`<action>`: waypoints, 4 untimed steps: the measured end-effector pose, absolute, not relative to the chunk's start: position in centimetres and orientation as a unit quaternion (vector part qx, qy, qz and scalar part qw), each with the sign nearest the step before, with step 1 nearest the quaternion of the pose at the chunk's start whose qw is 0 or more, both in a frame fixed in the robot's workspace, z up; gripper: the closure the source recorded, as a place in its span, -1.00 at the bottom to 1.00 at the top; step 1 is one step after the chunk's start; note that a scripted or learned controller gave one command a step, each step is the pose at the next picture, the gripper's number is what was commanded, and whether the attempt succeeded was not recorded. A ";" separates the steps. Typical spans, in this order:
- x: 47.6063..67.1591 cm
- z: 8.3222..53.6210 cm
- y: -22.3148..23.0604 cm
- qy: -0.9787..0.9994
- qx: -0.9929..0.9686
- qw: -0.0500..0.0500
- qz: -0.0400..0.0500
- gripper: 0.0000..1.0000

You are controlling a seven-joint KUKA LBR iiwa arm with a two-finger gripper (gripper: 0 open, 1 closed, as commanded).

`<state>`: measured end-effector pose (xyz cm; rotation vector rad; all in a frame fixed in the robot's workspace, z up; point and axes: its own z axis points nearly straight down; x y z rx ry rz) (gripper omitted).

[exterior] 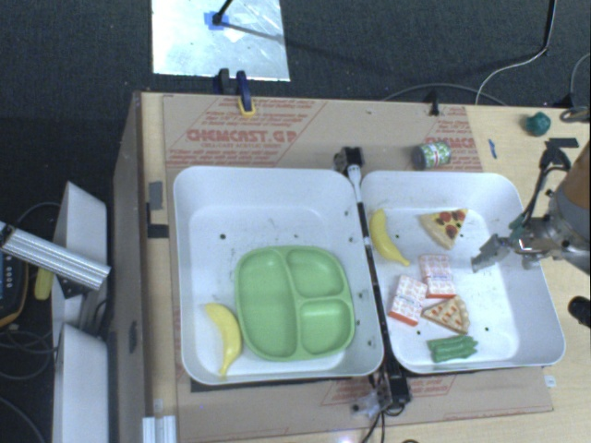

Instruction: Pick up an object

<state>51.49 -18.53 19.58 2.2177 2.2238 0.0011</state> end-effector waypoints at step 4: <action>63.9 8.7 -13.9 0.708 0.706 0.002 0.001 -1.00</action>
